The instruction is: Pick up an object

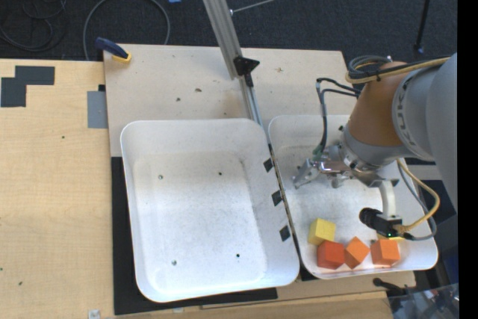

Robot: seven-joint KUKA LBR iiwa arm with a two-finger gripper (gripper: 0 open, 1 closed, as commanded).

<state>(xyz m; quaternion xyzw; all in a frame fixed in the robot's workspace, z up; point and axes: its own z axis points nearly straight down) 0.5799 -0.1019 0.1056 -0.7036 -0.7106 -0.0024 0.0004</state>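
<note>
My gripper (pixel 308 171) hangs low over the right bin (pixel 299 132), near its left wall in the middle. It is open, and nothing shows between its fingers. A yellow block (pixel 323 230) lies in front of it, a short way off. Three orange blocks sit in a row along the bin's front edge: one on the left (pixel 331 255), one in the middle (pixel 356 250) and one on the right (pixel 385 252). The gripper touches none of them.
The left bin (pixel 149 160) sits beside the right one, with a divider with black clips (pixel 275 190) between them. A slanted aluminium rail (pixel 220 15) rises behind the bins. Cables (pixel 418 217) loop off the wrist above the right bin's front corner.
</note>
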